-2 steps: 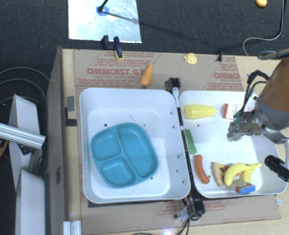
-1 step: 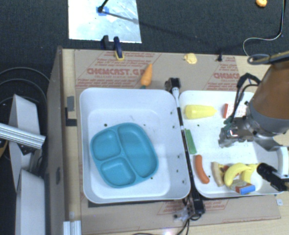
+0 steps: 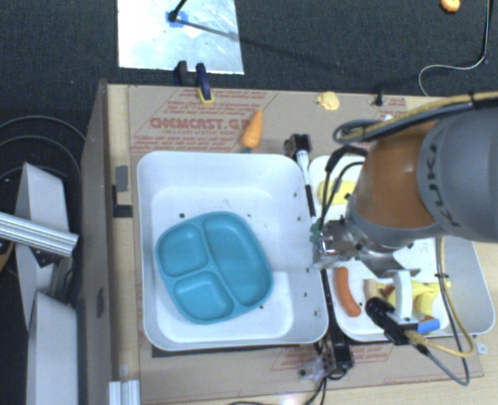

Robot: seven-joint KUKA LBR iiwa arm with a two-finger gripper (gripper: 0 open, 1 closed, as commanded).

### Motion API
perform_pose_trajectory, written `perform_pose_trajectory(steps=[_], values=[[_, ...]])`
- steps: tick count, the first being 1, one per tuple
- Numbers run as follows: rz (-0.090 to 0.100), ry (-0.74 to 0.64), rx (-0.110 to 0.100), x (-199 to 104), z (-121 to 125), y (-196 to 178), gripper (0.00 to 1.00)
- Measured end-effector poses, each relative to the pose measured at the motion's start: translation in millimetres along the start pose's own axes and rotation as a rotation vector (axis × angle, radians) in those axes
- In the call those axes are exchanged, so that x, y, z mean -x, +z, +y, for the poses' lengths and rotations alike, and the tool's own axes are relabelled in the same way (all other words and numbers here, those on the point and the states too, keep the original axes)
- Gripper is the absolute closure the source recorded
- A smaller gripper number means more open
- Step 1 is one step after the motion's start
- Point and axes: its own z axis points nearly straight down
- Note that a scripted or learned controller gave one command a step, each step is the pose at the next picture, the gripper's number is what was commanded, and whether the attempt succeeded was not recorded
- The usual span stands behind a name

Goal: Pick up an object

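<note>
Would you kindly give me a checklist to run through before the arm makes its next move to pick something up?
1. Target available: ok. A red sausage lies in the right bin, near its left wall.
2. Sausage free of neighbours: cannot tell. Yellow pieces lie close on its right.
3. Right bin fully visible: not ok. The arm covers much of it.
4. Blue plate out of the way: ok. It lies flat in the left bin.
5. Everything inside the bins: not ok. A carrot lies on the bench beyond the left bin.
</note>
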Motion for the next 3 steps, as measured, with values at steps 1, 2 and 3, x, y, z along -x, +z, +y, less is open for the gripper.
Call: perform_pose_trajectory(steps=[1,2,3], values=[[-0.005,0.017,0.005,70.5,-3.4,-3.6,1.0],[-0.002,0.007,0.006,26.5,-2.4,-3.4,1.0],[-0.006,0.02,0.004,130.2,7.8,45.9,1.0]])
